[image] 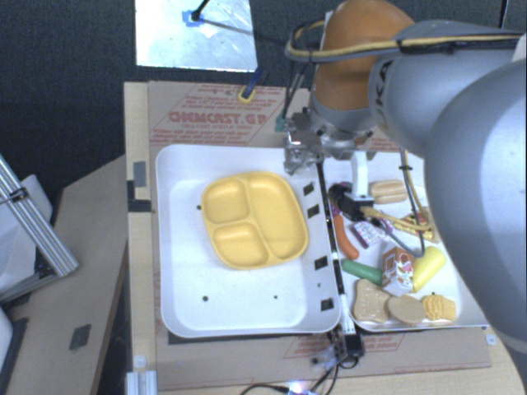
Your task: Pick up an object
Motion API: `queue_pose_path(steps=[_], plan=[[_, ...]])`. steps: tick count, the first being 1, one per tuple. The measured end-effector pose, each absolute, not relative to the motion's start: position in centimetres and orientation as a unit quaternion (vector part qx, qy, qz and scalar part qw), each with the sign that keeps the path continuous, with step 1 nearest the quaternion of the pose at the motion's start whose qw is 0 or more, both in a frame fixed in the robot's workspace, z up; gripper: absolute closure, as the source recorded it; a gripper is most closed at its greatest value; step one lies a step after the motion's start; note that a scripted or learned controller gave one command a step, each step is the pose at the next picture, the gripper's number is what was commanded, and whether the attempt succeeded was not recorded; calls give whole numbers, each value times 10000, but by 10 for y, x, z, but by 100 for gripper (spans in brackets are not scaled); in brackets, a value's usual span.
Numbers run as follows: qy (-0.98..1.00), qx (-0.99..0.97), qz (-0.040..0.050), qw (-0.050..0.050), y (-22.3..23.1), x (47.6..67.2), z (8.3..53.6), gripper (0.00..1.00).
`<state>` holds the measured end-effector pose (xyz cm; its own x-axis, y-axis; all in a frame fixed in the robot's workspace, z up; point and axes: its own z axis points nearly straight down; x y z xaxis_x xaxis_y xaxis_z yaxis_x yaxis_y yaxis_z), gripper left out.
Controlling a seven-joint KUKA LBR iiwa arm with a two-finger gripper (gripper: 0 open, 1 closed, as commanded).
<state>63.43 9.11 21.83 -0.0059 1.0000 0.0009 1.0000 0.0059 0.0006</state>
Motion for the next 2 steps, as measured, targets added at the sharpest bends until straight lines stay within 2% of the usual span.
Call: queue_pose_path(steps=[1, 2], plan=[[-7095, -7047, -13, -4, 92, 642, 235, 100], [-7092, -7050, -5, -4, 103, 639, 224, 100]])
